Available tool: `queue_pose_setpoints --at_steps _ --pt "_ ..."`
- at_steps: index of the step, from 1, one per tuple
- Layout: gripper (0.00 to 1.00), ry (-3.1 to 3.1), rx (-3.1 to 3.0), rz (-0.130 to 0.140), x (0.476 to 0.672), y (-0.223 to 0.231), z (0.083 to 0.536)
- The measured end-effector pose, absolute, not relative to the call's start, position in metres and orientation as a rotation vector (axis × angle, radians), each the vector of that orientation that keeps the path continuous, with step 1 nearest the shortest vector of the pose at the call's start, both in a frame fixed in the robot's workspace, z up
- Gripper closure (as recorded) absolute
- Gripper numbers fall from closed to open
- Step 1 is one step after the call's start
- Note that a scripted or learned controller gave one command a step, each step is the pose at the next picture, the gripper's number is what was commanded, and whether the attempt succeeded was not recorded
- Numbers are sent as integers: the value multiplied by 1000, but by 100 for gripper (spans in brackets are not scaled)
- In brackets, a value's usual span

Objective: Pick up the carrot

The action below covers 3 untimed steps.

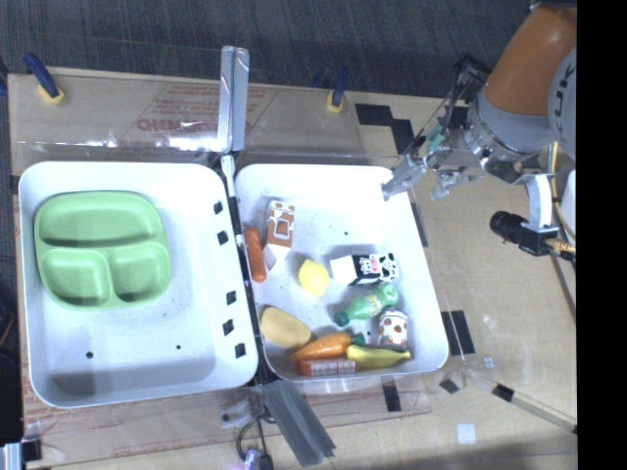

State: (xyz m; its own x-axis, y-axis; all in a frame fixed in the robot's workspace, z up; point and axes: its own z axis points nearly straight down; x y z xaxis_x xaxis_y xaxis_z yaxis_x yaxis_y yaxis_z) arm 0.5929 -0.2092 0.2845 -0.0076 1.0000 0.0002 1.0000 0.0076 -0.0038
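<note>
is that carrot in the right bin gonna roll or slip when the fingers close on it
The carrot looks like smooth, rigid toy plastic, so it probably won't flex. Its tapered, rounded shape may let it squirt out of a pinch. It lies wedged between the potato and banana, so rolling seems unlikely.

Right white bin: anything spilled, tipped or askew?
Nothing spilled. In the right white bin, toy foods crowd the near corner; the orange carrot lies flat among them. The green sectioned tray sits squarely in the left bin.
</note>
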Motion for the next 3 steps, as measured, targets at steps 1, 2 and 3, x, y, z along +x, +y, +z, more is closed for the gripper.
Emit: queue_pose_setpoints --at_steps 1,2,3 --pt "0 -2127 -2306 6 581 -177 280" --pt "0 -2569 -1804 2 543 -185 189" --pt "0 -2499 -1897 3 480 -146 148"
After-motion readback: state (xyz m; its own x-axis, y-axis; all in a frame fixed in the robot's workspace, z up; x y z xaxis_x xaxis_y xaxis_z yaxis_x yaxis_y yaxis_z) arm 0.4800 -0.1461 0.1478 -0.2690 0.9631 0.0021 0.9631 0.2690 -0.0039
